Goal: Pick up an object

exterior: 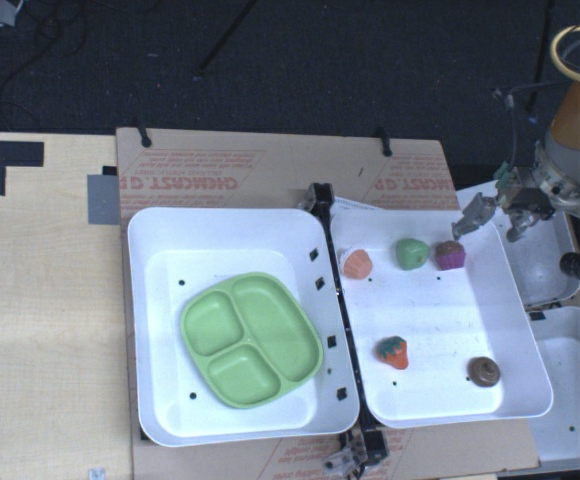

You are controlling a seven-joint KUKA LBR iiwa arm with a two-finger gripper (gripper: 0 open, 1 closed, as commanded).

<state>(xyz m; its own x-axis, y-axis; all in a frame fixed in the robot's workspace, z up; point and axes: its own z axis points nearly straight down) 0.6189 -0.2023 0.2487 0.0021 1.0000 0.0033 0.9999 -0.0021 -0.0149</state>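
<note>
The bench carries two shallow white bins side by side: the left bin [160, 258] and the right bin [515, 368], joined along a black central divider [335, 318]. The left bin contains a green three-compartment plate [251, 340], lying flat and turned at a slant. The right bin contains five small objects. A peach-coloured item [357, 264] lies near the divider at the upper left of that bin. A green rounded item [411, 254] lies to its right, just beside a purple item [450, 256]; whether these two touch cannot be determined. A red-and-green item [394, 351] lies nearer the middle of the bin floor, and a brown ring-shaped item [485, 371] lies near the lower right corner, well apart from the others. The arm enters from the right, with the gripper [497, 217] positioned over the upper right corner of the right bin, above and to the right of the purple item. The two fingers stand apart, with no object between them. Both bins rest on a cardboard sheet [270, 173] with reversed red lettering
</note>
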